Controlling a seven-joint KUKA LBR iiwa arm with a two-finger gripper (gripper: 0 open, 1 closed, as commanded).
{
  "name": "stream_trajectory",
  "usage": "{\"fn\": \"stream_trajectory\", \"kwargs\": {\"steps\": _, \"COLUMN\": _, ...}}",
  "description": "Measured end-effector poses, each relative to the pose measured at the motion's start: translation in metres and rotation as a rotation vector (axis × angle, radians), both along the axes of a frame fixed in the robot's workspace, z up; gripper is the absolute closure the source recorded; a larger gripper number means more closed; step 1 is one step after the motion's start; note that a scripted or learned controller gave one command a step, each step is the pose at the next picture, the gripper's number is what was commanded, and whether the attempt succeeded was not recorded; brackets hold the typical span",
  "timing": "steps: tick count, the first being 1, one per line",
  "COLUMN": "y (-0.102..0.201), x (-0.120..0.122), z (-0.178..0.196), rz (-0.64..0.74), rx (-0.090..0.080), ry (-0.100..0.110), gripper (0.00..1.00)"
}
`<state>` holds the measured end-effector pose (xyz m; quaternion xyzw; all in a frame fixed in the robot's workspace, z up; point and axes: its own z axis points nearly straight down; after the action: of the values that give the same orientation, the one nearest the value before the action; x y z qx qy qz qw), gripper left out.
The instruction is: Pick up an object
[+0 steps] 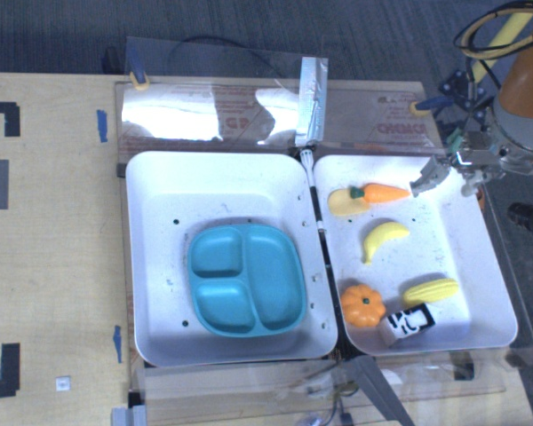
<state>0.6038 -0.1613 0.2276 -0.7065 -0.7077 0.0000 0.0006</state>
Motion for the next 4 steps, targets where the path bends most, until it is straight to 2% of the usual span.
{"fn": "stream_trajectory", "kwargs": {"steps": 1, "y": 0.051, "x": -0.04, "z": -0.118, "rz": -0.125, "rx": 0.0, "ry": 0.008, "gripper": 0.0}}
{"fn": "stream_trajectory", "kwargs": {"steps": 2, "y": 0.061, "x": -0.023, "z": -0.14, "rz": -0.12, "rx": -0.001, "ry": -0.004, "gripper": 0.0}}
{"fn": "stream_trajectory", "kwargs": {"steps": 3, "y": 0.06, "x": -0.022, "z": -0.129, "rz": -0.123, "rx": -0.001, "ry": -0.01, "gripper": 1.0}}
{"fn": "stream_trajectory", "kwargs": {"steps": 4, "y": 0.077, "x": -0.057, "z": -0.039, "rz": -0.02, "rx": -0.001, "ry": -0.009, "gripper": 1.0}}
